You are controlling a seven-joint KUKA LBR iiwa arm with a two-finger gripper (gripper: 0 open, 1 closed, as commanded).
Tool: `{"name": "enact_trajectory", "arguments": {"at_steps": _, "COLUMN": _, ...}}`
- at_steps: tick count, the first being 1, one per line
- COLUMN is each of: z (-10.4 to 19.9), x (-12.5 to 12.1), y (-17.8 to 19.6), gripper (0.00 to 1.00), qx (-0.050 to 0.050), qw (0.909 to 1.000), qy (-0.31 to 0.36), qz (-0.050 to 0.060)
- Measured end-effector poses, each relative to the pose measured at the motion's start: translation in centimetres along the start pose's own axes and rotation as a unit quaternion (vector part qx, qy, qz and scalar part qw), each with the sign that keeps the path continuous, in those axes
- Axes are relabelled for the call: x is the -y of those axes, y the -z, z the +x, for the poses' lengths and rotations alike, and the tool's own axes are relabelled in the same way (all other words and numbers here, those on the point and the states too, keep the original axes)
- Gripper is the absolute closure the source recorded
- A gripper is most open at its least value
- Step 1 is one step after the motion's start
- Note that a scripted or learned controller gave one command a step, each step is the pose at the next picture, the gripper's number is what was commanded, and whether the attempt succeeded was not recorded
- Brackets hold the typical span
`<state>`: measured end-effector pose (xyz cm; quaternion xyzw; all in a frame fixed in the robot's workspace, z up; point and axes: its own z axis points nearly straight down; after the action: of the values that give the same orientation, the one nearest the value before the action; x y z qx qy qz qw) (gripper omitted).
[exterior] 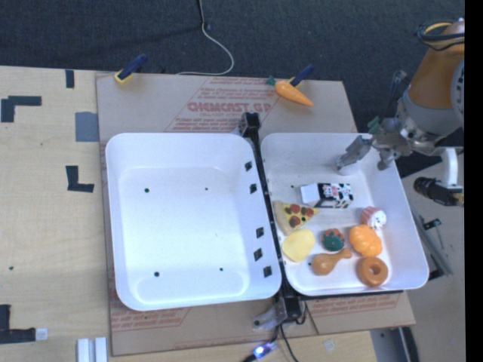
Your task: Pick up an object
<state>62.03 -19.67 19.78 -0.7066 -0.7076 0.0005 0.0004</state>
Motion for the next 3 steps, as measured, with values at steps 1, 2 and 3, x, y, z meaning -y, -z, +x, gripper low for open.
{"name": "enact_trajectory", "arguments": {"at_steps": 1, "z": -1.5, "x": 0.0, "y": -8.8, "gripper": 0.0, "qx": 0.003, "qw": 0.9999, "qy": 0.001, "qz": -0.011}}
{"name": "enact_trajectory", "arguments": {"at_steps": 2, "z": 2.2, "x": -5.1, "y": -11.4, "gripper": 0.0, "qx": 0.001, "qw": 1.0, "qy": 0.002, "qz": -0.002}}
{"name": "enact_trajectory", "arguments": {"at_steps": 3, "z": 5.5, "x": -0.7, "y": -11.4, "gripper": 0.0, "qx": 0.0, "qw": 1.0, "qy": 0.0, "qz": 0.001}}
